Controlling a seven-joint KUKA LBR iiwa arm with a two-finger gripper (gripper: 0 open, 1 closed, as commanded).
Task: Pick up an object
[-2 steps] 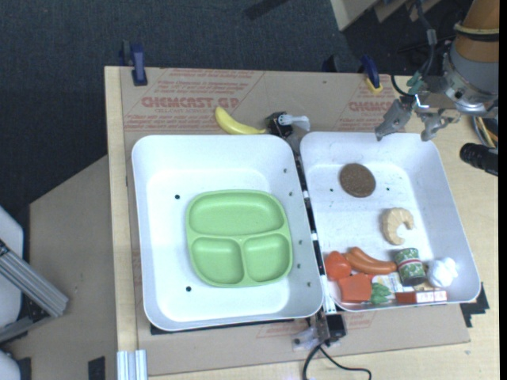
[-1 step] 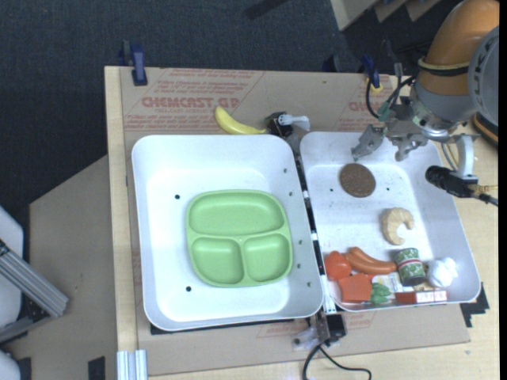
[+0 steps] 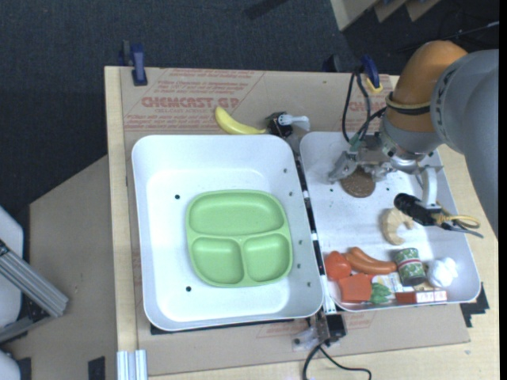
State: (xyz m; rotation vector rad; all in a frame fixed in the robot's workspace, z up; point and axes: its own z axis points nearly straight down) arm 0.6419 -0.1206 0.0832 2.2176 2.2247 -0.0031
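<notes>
left bin: divided tray | right bin: toy food, possibly a cookie | banana behind left bin

My arm runs off the right edge; my wrist hides part of the brown disc.

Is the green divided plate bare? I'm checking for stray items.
Yes, the green divided plate in the left bin has nothing in its three compartments.
</notes>
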